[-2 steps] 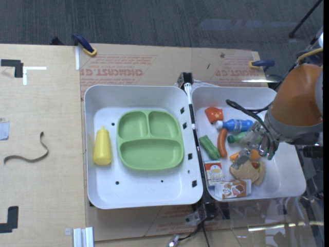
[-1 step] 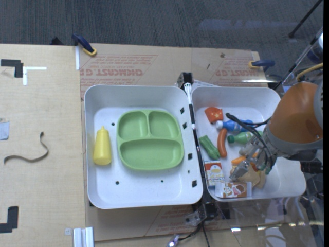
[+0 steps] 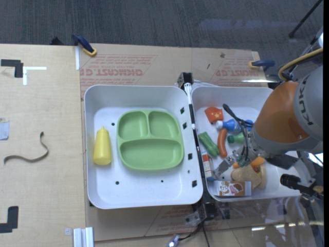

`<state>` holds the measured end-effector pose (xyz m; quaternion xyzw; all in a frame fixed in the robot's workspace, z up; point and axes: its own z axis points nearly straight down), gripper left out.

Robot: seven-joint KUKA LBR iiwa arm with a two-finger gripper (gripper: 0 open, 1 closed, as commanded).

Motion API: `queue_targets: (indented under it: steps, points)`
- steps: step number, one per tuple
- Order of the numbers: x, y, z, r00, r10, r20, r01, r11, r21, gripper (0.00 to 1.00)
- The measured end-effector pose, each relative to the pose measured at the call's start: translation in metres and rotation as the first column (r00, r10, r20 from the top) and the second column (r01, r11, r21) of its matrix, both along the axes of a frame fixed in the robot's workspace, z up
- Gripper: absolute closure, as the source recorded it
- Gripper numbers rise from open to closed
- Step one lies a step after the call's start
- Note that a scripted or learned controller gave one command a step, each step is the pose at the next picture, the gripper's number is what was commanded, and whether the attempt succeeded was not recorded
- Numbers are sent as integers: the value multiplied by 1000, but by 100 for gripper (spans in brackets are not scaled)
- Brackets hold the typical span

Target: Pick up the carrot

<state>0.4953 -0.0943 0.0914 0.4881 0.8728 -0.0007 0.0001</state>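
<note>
Looking down on two white bins, with a green tray [image 3: 150, 140] in the left bin [image 3: 92, 184]. Just left of the tray, in the same bin, a yellow bottle [image 3: 102, 145] lying apart from it. Right of the tray, past the bin walls, the right bin [image 3: 231, 89] with many small toys. Nearest to the tray there, a green piece [image 3: 208, 144], then a red-orange sausage [image 3: 222, 142]. Further right of the tray, the gripper [image 3: 240, 157] lowered among the toys; cannot tell if apart or together. Just beyond it, away from the tray, the carrot [image 3: 256, 162], short and orange, partly under the grey and orange arm [image 3: 280, 120], resting in the bin.
</note>
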Motion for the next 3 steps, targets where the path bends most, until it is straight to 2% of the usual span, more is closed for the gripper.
queue_targets:
  steps: [1,2,3]
  points:
    - [0,0,8,1000,2,-1,-2,1000,-1,100]
    - [20,108,100,986,165,0,-165,986,0,100]
    - [-15,55,367,968,251,7,-251,968,-4,100]
